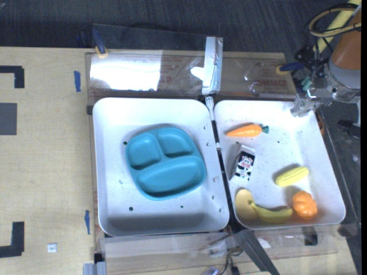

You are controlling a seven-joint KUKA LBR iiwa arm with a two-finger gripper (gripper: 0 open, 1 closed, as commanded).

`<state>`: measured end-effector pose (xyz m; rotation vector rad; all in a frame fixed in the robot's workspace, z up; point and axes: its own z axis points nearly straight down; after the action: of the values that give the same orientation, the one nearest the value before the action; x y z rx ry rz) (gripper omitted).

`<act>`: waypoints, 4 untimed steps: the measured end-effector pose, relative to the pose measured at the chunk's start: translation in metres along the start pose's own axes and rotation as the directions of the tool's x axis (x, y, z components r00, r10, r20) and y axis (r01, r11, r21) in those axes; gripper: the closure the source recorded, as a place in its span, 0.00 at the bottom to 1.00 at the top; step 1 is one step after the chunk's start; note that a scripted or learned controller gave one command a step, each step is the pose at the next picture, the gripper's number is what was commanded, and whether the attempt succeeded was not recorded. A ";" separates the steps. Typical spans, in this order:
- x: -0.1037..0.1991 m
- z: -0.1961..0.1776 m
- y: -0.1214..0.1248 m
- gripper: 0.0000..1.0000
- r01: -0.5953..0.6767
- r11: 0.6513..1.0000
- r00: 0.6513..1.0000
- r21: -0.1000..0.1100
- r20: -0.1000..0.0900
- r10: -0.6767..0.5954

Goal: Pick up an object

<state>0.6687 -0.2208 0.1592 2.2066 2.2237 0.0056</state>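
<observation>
The right bin [330, 171] holds several objects. An orange carrot [245, 131] with a green top lies near its back left. A small black-and-white packet [245, 165] lies below the carrot. A yellow corn cob [292, 176] rests right of centre. A small orange fruit [304, 205] and a yellow banana [261, 209] lie along the front wall, touching. My gripper [302, 103] hangs at the bin's back right corner, above the rim and apart from every object. Nothing is seen held in it.
The left bin [109, 153] holds a blue divided plate [165, 161] at its middle. A clear plastic sheet [155, 67] lies behind the bins. The arm's orange band [347, 53] and yellow cables [335, 19] are at the top right.
</observation>
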 end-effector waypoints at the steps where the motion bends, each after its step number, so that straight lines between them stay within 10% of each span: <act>1: 0.005 0.053 -0.037 1.00 -0.038 0.999 0.999 0.013 -0.004 0.038; 2: 0.035 -0.116 0.003 1.00 0.101 0.995 0.995 -0.009 0.001 -0.101; 3: 0.104 -0.081 0.000 1.00 -0.044 0.999 0.999 0.012 -0.005 0.045; 4: 0.085 -0.067 -0.001 1.00 -0.427 0.904 0.904 0.012 0.001 0.427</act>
<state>0.6665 -0.1351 0.2261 2.6488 1.6925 -0.0037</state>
